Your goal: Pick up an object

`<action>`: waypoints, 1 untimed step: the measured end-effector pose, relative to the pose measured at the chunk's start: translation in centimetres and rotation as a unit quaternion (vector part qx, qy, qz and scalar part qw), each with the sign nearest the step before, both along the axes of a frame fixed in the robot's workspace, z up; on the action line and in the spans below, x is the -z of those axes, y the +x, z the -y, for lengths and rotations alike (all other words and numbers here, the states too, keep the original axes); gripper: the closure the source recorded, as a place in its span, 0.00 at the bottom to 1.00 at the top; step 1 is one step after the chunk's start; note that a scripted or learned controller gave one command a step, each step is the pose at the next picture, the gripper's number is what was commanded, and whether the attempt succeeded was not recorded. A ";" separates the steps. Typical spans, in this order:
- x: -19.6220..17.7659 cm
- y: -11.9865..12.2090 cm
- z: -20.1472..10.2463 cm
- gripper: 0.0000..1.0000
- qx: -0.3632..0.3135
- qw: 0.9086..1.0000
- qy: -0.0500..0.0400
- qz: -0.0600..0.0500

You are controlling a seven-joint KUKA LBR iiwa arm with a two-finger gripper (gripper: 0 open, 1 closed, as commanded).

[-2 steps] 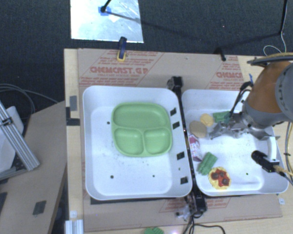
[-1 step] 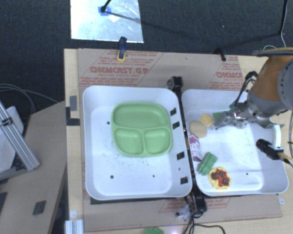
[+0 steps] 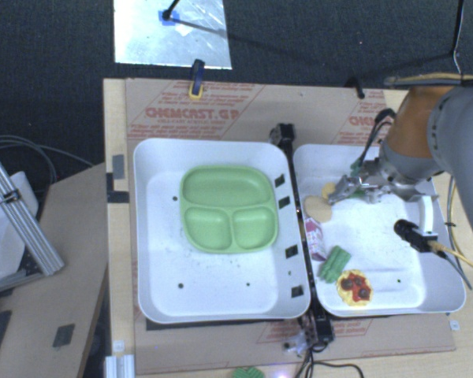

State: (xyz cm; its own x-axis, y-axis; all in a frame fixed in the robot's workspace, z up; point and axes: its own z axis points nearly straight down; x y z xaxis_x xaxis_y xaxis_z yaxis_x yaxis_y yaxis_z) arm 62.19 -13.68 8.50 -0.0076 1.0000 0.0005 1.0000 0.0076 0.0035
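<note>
The gripper [image 3: 340, 191] hangs low in the right bin [image 3: 374, 239], right of the frame's centre, just beside the tan disc [image 3: 319, 209] by that bin's left wall, probably lined up to take it, though whether it is wide or narrow cannot be told.

The right bin [image 3: 374, 239] has bare floor at centre; a tan disc [image 3: 318, 209] and a green toy [image 3: 333, 263] crowd its left wall. In the left bin [image 3: 162, 282], a green plate [image 3: 227, 209] fills the middle.
</note>
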 end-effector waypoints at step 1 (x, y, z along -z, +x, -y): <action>-2.6 -12.5 0.2 0.00 0.006 1.000 0.001 -0.005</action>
